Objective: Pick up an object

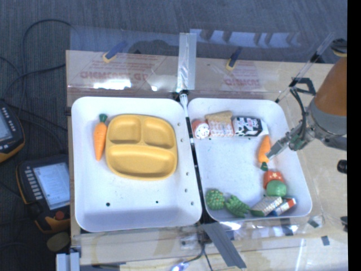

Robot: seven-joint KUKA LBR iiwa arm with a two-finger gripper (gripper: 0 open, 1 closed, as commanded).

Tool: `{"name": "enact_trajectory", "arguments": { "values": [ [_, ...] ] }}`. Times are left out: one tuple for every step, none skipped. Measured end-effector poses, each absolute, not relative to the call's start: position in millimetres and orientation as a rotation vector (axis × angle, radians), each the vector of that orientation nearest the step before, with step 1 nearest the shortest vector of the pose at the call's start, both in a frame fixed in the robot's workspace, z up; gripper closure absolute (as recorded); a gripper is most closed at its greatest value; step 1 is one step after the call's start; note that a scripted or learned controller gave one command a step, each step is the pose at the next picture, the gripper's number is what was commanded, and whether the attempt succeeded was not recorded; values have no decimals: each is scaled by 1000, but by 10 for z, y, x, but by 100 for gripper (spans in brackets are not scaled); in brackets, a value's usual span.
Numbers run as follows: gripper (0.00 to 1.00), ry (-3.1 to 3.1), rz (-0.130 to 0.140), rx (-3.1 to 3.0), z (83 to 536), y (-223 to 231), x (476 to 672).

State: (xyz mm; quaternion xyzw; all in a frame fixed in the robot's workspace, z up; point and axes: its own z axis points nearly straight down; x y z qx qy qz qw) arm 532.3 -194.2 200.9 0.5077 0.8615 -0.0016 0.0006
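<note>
Hovering at the right bin's (pixel 293 130) far right edge, my jaws (pixel 280 147) sat just beside the small orange carrot (pixel 264 149) lying on that bin's floor, and I could not tell whether they gripped it or how wide they stood, with the yellow tray (pixel 141 145) over in the left bin (pixel 84 196).

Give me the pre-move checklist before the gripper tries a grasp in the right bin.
1. Gripper over the right bin: ok, near its right wall.
2. Nearest target: ok, the small carrot lies just beside the fingertips.
3. Fingers around the carrot: cannot tell.
4. Room around target: ok on its left; the tomato lies just below it.
5. Clutter: not ok, broccoli and other toys crowd the bottom edge.
6. Left bin's yellow tray: ok, away from the arm.
</note>
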Motion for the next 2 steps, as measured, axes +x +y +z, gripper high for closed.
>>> {"name": "enact_trajectory", "arguments": {
  "values": [
    [100, 2764, 0, 1490, 953, -1118, 5170],
    [100, 2914, 3, 1125, 921, -1933, 4897]
  ]
}}
